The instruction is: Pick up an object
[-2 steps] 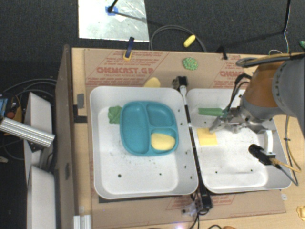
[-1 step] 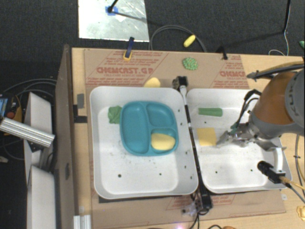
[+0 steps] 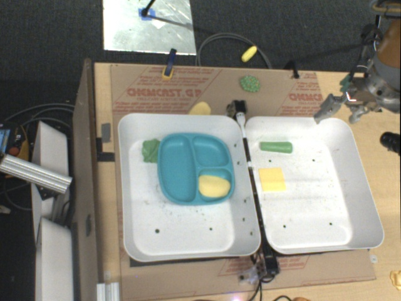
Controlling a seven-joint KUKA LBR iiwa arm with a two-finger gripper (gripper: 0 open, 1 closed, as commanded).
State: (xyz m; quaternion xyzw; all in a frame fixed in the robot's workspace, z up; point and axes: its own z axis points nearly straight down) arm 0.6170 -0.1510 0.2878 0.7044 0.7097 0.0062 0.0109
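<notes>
Basically flat yellow sq. block (image 3: 272,179) (rt bin (image 3: 351,187)).

Single fixed camera, mounted high above the bench, angled down. Both white bins (image 3: 294,234) sit mid-frame, below and left of the gripper (image 3: 343,107), which enters at upper right. Moderate distance; whole bench visible.

The bench (image 3: 100,187), covered by brown printed cardboard (image 3: 188,88), is carrying 2 shallow white bins side by side, their inner rims touching: the left bin (image 3: 135,231) and the right bin (image 3: 351,224). Behind the bins, 1 round green thing (image 3: 250,83) and 1 pale yellow thing (image 3: 200,109) are lying directly on the cardboard, the yellow one against the left bin's far rim.
</notes>
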